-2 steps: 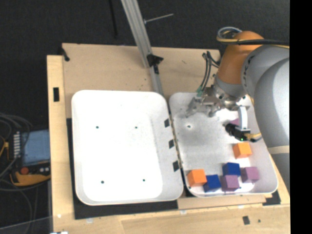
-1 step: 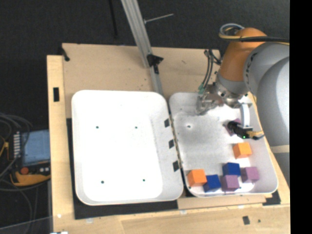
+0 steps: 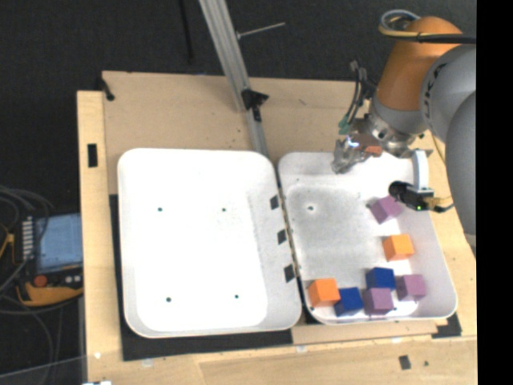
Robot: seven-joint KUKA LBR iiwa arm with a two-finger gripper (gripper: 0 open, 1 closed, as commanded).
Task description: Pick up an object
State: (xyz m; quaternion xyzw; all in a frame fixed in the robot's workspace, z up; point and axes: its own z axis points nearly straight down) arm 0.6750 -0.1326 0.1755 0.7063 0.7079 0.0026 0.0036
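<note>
The pincer (image 3: 346, 160) hangs over the far rim of the right bin (image 3: 321, 175), near its back edge, carried by the grey arm with the orange band (image 3: 409, 70) that reaches in from the right. From this slanted view it is too small and too dark to make out its state, so whether it is open or closed cannot be told, and no block can be seen in it.

The things to pick lie in the right bin, well apart from the pincer. A purple block (image 3: 385, 208) sits nearest, toward the right wall, with an orange block (image 3: 398, 247) just below it. Along the near edge sits a cluster: an orange block (image 3: 324, 291), a blue block (image 3: 349, 301), a purple block (image 3: 377, 300), a second blue block (image 3: 381, 278) and another purple block (image 3: 414, 285), several of them touching. The left bin (image 3: 200, 239) holds no blocks.

The step in hand looks like the approach: nothing appears to be lifted yet. The next move calls for choosing one block, and the lone purple one nearest the pincer seems the easier target, since the packed ones leave little room around them.
</note>
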